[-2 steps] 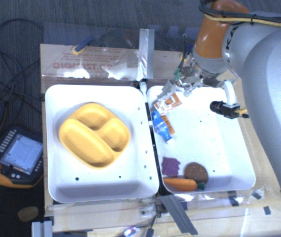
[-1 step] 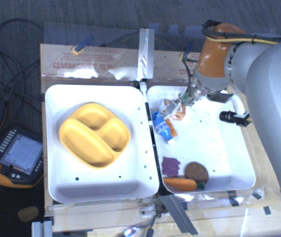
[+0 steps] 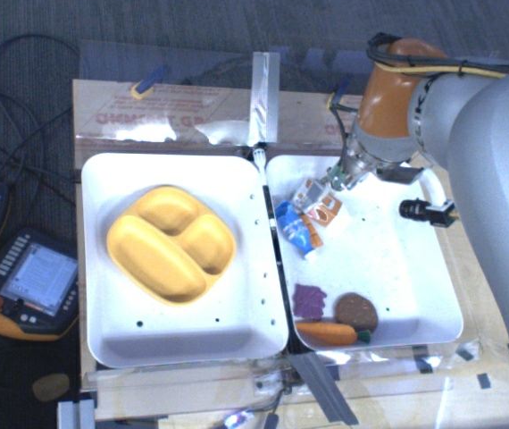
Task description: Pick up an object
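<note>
1. The gripper (image 3: pixel 342 176) is small and blurred; I cannot tell how it is set.
2. The arm (image 3: pixel 469 105) reaches in from the right, tip low over the right bin's (image 3: pixel 415 275) far-left part.
3. An orange-white packet (image 3: pixel 319 206) lies just beside the tip, with a blue packet (image 3: pixel 294 228) to its left.

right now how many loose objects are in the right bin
5: a blue packet and an orange-white packet upper left, a purple piece, a brown round thing and a carrot along the near edge. The arm may hide more.

Red print on cardboard sheet (image 3: pixel 161 107), not legible.
</note>
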`<state>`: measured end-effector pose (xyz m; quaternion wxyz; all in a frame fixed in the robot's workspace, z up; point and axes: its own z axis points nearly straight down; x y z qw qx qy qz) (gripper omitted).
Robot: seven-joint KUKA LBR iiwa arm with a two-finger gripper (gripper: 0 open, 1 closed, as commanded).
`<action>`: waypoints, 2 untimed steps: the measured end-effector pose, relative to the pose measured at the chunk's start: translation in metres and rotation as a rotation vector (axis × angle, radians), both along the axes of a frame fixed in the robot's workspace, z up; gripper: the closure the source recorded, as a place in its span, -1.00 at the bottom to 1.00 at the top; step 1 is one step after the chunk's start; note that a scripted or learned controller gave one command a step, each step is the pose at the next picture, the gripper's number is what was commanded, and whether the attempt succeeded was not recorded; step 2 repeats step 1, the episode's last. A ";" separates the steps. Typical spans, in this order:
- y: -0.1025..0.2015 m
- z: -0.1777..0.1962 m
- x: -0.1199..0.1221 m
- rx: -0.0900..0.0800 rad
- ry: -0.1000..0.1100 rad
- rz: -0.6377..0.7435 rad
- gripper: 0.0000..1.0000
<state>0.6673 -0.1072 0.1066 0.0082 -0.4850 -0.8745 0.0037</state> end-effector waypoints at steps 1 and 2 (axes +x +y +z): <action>0.051 0.099 0.002 -0.001 -0.015 0.047 1.00; 0.051 0.099 0.002 -0.001 -0.015 0.047 1.00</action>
